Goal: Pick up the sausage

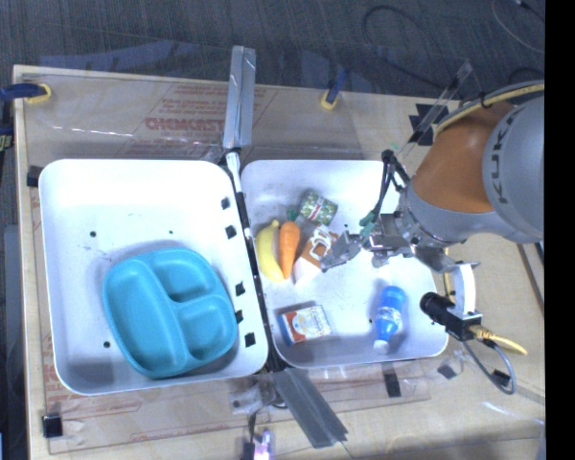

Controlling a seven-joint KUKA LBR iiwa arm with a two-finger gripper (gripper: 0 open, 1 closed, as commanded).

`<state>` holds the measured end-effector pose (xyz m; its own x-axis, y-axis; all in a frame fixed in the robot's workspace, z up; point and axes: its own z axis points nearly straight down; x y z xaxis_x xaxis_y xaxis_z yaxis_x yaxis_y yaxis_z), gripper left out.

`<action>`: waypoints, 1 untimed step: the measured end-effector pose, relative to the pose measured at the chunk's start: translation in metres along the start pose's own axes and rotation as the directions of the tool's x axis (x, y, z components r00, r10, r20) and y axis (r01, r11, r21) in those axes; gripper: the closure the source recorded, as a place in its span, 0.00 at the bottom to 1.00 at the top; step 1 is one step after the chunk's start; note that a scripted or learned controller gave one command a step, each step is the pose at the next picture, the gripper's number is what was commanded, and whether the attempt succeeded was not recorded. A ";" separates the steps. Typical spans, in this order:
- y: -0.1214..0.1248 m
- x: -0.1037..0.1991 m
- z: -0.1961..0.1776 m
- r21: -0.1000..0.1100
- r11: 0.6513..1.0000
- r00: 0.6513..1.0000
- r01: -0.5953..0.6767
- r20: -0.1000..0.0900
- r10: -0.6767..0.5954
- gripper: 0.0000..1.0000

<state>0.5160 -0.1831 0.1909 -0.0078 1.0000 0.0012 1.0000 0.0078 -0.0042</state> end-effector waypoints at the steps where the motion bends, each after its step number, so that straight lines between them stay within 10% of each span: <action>1: 0.016 0.025 0.097 0.001 0.999 0.999 0.038 0.001 -0.038 0.00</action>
<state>0.5311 -0.1582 0.0934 -0.0459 0.9989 0.0008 0.9989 0.0459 -0.0048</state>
